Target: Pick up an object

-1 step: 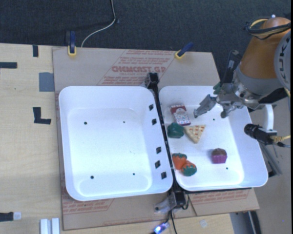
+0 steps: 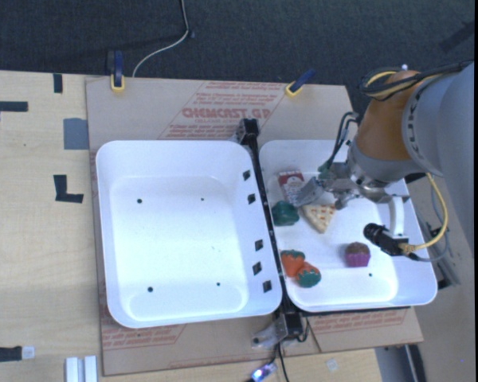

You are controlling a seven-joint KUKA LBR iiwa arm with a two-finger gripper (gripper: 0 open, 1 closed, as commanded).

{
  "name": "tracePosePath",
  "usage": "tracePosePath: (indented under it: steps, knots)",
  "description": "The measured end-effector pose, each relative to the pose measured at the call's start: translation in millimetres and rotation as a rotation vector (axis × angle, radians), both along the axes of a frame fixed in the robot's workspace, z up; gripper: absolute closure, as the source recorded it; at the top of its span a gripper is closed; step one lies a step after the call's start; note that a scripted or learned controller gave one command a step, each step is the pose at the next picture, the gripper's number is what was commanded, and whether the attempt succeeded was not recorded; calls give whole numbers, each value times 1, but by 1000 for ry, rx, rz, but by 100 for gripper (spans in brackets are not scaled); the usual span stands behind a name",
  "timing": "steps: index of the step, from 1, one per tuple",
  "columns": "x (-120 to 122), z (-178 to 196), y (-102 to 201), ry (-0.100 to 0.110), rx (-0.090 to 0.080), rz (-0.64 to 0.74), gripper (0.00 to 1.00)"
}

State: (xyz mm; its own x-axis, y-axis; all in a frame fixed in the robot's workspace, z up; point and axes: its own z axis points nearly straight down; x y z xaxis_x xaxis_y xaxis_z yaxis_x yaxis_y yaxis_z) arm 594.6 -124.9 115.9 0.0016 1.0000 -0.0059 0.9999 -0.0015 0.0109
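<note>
The right bin [image 2: 382,289] holds several small objects. A red and white packet [image 2: 290,181] lies at its back left, a dark green lump [image 2: 284,212] beside the divider, and a tan waffle-patterned wedge [image 2: 320,216] near the middle. An orange and green toy [image 2: 299,267] sits at the front left, and a purple piece [image 2: 357,254] at the front right. My gripper [image 2: 323,192] hangs low over the bin just behind the tan wedge, between it and the packet. Its fingers look spread, with nothing seen between them.
The left bin [image 2: 111,173] stands beside the right one, with a black clip strip [image 2: 259,237] along the shared wall. The arm's orange band [image 2: 382,126] and grey body cover the right bin's back right corner. Cables [image 2: 430,229] loop near its right rim.
</note>
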Motion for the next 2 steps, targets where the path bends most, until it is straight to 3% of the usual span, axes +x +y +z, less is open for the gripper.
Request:
tracePosePath:
  steps: [1,2]
  knots:
    - [-1,7,2,5,3,2,100]
    - [13,172,84,-7,8,13,100]
